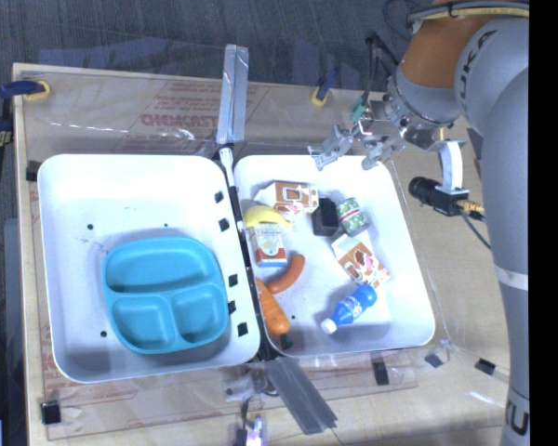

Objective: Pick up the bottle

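Observation:
A small blue bottle (352,307) with a white cap lies on its side in the right bin (405,300), near the bin's front right corner. My gripper (349,151) hangs above the far edge of the right bin, well away from the bottle. Its fingers (327,148) are spread open with nothing between them.
The right bin also holds a banana (266,217), a sausage (285,273), a carrot (273,312), a small can (352,216), a black block (326,217) and several snack packets (363,263). A blue divided tray (164,294) sits in the left bin (74,212).

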